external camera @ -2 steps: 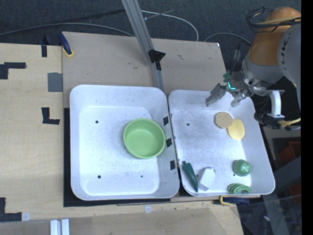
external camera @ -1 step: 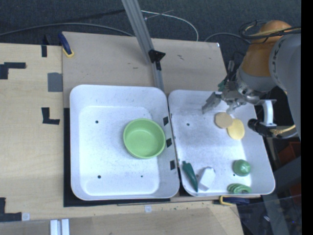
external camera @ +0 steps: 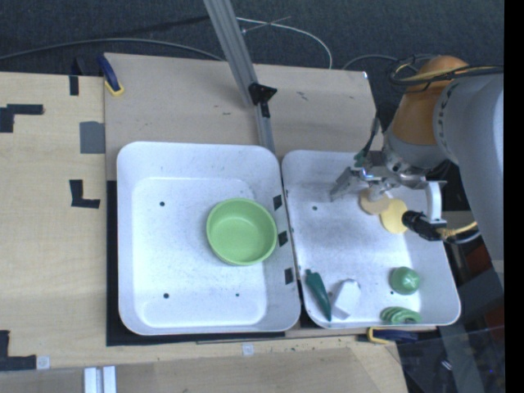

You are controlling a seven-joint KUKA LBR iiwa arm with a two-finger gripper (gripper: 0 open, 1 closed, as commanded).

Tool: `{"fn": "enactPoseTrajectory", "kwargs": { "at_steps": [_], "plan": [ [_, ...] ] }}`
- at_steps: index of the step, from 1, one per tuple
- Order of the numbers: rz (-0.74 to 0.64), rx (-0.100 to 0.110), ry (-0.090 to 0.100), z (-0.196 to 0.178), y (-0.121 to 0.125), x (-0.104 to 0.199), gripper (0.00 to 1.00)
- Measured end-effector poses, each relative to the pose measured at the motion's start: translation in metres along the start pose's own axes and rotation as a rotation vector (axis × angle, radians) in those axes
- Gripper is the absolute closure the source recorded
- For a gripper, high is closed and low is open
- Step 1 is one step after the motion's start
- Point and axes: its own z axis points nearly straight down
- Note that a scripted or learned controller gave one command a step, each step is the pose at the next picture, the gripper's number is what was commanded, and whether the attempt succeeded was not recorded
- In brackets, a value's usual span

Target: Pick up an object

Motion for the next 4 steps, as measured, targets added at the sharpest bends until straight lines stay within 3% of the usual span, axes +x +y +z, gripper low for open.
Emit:
{"fn": "enactPoseTrajectory", "kwargs": {
  "at_steps": [1,2,4],
  "plan": [
    [-0.001,-0.013,-0.004,0.009,0.003,-0.001,0.00],
    [-0.003,-0.015,-0.005,-0.002,0.004,0.000,1.00],
    [-0.001,-0.011,0.000,-0.099,-0.005,0.005,1.00]
  ]
}}
